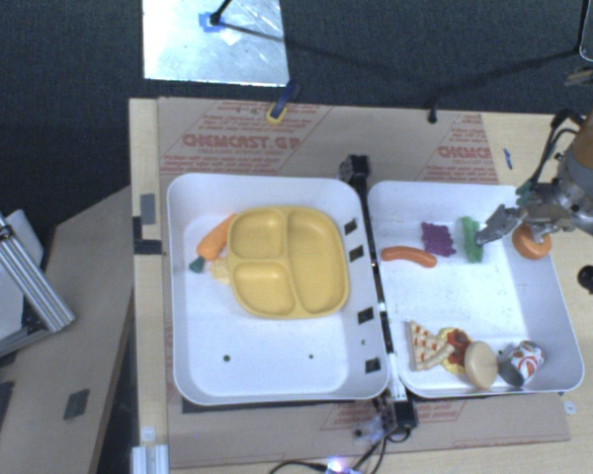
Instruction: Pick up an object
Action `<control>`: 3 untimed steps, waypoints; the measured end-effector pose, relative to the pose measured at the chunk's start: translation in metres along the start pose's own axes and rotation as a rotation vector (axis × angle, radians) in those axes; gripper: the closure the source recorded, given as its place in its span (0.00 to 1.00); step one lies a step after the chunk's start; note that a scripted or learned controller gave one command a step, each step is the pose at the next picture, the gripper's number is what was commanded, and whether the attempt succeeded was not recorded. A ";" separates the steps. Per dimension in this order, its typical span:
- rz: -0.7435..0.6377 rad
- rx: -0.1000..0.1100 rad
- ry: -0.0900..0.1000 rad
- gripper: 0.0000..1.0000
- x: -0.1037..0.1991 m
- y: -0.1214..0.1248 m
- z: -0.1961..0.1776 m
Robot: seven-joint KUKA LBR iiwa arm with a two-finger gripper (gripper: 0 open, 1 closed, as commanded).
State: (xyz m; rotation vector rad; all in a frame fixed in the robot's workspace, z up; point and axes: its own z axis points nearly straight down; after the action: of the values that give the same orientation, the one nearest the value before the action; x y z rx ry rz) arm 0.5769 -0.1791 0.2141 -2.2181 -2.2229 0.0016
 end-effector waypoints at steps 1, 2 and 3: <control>0.001 0.000 0.001 0.00 0.008 -0.002 0.046; 0.001 0.001 0.000 0.00 0.000 0.001 0.093; 0.001 -0.006 -0.002 0.00 0.000 0.002 0.117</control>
State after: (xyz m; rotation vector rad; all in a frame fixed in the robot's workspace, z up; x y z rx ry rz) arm 0.5790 -0.1792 0.0968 -2.2234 -2.2256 -0.0039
